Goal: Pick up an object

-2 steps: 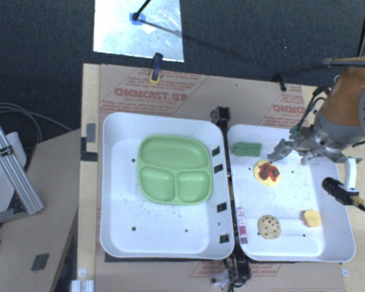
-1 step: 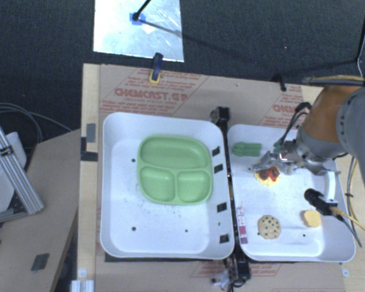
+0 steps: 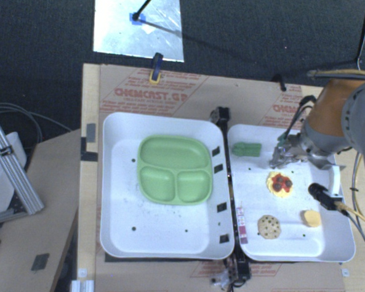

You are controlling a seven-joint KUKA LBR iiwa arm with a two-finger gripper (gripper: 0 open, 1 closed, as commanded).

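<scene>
The right bin point(image 3: 251, 239) holds several small items. A green oblong piece point(image 3: 247, 149) lies near its far left corner. Near the middle sits a yellow round piece with red topping point(image 3: 281, 184). A brown cookie point(image 3: 269, 226) and a yellow block point(image 3: 312, 218) lie toward the front. My gripper point(image 3: 280, 157) hangs low over the bin's far part, just right of the green piece and just above the red-topped piece. I see nothing held in it.
The left bin point(image 3: 112, 230) carries a green divided plate point(image 3: 175, 169) at its middle. A raised divider with black clips point(image 3: 225, 176) separates the two bins. The arm's grey and orange body point(image 3: 338, 118) covers the right bin's far right corner.
</scene>
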